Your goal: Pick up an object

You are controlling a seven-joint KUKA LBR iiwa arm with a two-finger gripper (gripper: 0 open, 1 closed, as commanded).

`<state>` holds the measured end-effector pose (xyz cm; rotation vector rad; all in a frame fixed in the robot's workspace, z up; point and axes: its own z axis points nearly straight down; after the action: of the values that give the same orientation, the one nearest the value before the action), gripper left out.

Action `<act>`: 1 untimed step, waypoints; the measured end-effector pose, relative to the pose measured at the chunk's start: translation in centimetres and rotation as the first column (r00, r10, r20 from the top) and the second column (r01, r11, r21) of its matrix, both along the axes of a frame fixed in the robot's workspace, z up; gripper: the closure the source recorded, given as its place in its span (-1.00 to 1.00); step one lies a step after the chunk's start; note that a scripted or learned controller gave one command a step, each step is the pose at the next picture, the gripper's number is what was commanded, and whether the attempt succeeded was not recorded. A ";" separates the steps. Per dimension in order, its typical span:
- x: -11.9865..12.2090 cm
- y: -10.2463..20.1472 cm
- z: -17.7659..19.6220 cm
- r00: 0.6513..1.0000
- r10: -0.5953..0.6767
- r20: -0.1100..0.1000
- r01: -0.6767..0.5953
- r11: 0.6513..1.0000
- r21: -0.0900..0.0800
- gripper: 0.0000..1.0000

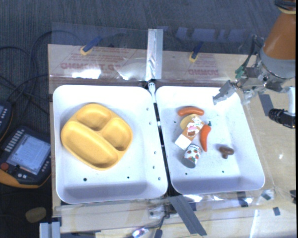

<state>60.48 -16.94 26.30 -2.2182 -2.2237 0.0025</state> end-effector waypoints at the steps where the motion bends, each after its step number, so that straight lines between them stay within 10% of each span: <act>1: -3.8 4.2 -13.2 1.000 -0.001 0.005 0.001 1.000 0.001 -1.00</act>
<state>56.71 -12.78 13.09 -2.2206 -2.2246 -0.0042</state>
